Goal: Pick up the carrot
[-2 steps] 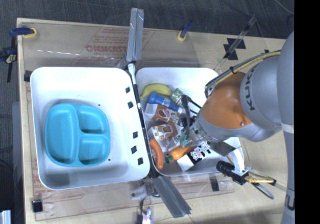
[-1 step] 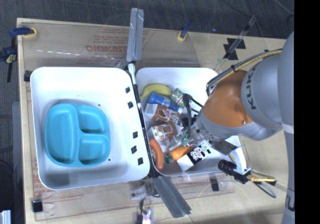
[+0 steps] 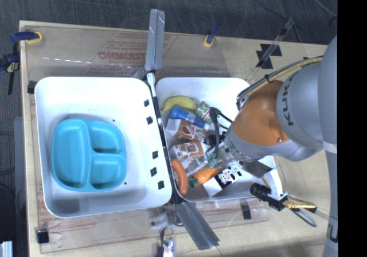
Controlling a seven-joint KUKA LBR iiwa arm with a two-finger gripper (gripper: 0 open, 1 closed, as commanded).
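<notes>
Reaching low into the right-hand bin (image 3: 172, 86) for the carrot (image 3: 202, 176)

My gripper (image 3: 217, 161) hangs just above its green end; I cannot tell its state from here

tray (image 3: 89, 154) in left bin (image 3: 86, 92), carrot (image 3: 203, 177) in right bin (image 3: 195, 85)

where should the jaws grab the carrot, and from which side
Probably the orange body of the carrot, near its middle, coming straight down from above. It lies flat and slanted, green top pointing up-right under the gripper, so the jaws should close across its short width. A hot dog lies close on its left, so keep clear of that side.
</notes>
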